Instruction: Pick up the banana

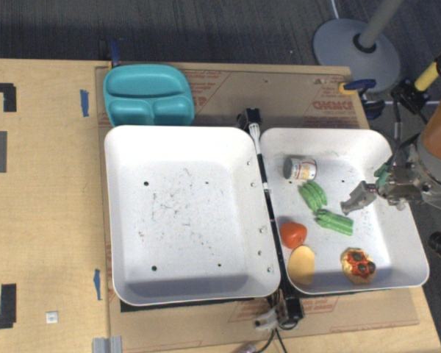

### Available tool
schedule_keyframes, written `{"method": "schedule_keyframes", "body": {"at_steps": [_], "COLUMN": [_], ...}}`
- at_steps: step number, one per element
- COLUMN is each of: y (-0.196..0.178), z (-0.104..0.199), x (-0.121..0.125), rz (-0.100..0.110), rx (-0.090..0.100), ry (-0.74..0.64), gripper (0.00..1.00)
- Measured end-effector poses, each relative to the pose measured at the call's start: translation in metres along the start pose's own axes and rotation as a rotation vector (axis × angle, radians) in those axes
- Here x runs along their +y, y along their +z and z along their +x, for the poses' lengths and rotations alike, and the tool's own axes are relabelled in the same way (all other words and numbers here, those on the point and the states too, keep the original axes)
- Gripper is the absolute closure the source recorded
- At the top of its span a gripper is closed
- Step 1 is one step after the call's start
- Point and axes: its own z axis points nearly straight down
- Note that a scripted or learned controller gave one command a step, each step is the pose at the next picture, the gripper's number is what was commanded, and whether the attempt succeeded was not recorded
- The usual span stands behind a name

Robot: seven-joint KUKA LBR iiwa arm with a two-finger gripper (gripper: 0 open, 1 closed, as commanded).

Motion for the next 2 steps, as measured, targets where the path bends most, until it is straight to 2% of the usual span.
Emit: {"method": "schedule_keyframes", "body": {"at_steps": [1, 2], "y": [0.145, 0.134], "z": [-0.020, -0.020], "x": [-0.003, -0.001], "rz": [0.003, -0.002], "rx": [0.001, 0.000], "ry": [-0.099, -0.099], "gripper": [0.00, 1.00]}}
